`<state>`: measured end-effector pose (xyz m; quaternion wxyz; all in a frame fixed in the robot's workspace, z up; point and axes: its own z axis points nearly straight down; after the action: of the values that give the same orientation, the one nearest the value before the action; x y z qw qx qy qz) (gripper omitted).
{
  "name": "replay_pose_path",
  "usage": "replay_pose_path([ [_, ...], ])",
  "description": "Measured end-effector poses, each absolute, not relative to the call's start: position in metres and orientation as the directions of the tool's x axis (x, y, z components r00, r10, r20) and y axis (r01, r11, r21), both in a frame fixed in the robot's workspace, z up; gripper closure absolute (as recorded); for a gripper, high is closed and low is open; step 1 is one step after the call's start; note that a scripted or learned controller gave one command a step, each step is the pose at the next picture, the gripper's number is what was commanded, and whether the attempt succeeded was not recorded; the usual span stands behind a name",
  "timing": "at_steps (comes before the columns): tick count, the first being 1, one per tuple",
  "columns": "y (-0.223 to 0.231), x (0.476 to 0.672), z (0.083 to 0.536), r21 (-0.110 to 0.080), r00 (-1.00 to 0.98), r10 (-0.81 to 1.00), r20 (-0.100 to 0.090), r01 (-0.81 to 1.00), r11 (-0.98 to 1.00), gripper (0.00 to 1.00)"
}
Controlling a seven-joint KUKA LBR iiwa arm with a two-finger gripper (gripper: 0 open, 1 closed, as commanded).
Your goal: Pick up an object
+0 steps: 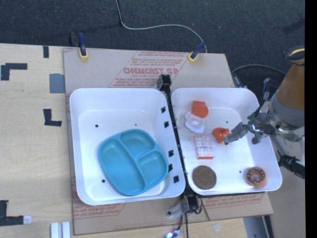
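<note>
The right bin [267, 155] holds several small objects. An orange block [199, 108] lies at the back, with a clear whitish cup-like piece [194, 123] just in front of it. A small orange object [220, 133] sits mid-bin. A white packet with a red pattern [203, 147], a round brown cookie [203, 177] and a sprinkled donut [256, 176] lie nearer the front. My gripper [243, 135] hangs over the right side of this bin, open, with nothing between its fingers. Its left fingertip [230, 138] is right beside the small orange object.
The left bin [84, 108] holds a blue divided plate [132, 160]. A black divider strip [171, 128] runs between the bins. Both bins rest on a cardboard sheet [143, 68] held by clamps at the back. A cable [148, 26] loops behind.
</note>
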<state>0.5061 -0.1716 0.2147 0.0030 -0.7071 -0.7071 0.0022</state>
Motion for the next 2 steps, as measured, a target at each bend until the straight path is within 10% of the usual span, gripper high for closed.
replay_pose_path([
  [2,-0.173,0.505,0.093,-0.003,0.001,1.000,0.001,1.000,-0.001,0.00],
])
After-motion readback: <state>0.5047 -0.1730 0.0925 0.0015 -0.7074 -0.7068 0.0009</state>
